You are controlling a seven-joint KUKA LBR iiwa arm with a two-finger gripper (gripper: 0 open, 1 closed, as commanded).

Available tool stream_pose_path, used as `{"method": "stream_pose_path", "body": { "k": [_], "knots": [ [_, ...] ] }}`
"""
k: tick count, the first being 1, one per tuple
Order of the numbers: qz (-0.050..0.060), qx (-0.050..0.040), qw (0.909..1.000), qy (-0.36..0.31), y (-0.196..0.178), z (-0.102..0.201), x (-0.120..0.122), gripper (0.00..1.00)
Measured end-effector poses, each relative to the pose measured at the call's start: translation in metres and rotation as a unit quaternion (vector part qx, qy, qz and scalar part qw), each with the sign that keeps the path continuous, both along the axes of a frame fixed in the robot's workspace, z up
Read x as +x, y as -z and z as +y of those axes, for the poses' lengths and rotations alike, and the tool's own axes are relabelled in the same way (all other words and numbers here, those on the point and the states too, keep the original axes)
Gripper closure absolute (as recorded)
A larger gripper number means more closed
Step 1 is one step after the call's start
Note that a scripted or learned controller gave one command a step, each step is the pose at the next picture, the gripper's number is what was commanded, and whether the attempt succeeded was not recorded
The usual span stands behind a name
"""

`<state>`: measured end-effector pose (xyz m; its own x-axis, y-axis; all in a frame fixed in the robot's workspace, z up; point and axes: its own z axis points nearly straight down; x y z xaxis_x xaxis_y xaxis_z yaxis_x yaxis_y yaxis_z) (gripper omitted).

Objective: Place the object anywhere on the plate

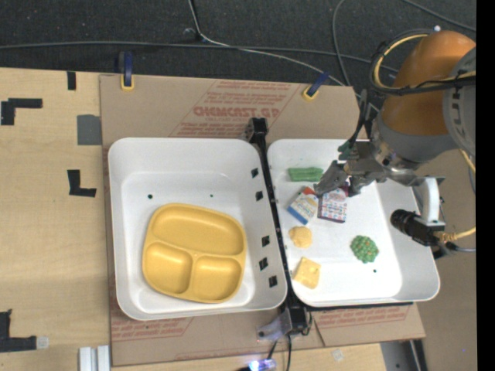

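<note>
A yellow plate [193,252] with three compartments lies in the left bin [128,168]. My gripper [340,182] hangs low in the right bin [410,284], just above a pink-and-white patterned packet [334,207] and to the right of a blue-and-white packet [303,205]. Also in that bin are a green bar [305,174], a round yellow piece [301,236], a yellow wedge [308,272] and a green broccoli-like piece [364,247]. Nothing lies on the plate.
A black divider [267,207] runs between the two bins. The arm's orange and grey body [421,91] looms over the right bin's far right corner. Cables [232,41] cross the dark background behind the bench.
</note>
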<state>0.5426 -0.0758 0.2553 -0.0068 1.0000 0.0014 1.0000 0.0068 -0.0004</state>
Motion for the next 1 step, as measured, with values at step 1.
{"method": "stream_pose_path", "body": {
  "k": [1],
  "knots": [
    [0.001, -0.0002, 1.0000, 0.000, 0.0168, 0.0550, 0.0003, 1.00]
  ]
}}
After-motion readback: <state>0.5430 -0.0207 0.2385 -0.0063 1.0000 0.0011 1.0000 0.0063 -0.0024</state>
